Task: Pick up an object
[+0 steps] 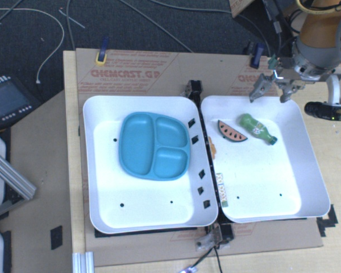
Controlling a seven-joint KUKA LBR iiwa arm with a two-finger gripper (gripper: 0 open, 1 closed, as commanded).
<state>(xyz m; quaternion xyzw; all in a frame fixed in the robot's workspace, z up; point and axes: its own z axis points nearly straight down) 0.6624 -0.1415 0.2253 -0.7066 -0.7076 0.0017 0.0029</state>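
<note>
Gripper (270, 89) with fingers spread apart and holding nothing, above the rear rim of the right shallow white bin (284, 203); small green plastic bottle (257, 128) lies below beside a watermelon-slice toy (232, 131); descend centred, fingers straddling its narrow width

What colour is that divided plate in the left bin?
Light blue, plain; the divided plate shows in the camera view.

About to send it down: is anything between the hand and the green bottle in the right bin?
Nothing visible. The hand hangs above the right bin's far rim; the green bottle lies uncovered, the watermelon slice beside it.
</note>
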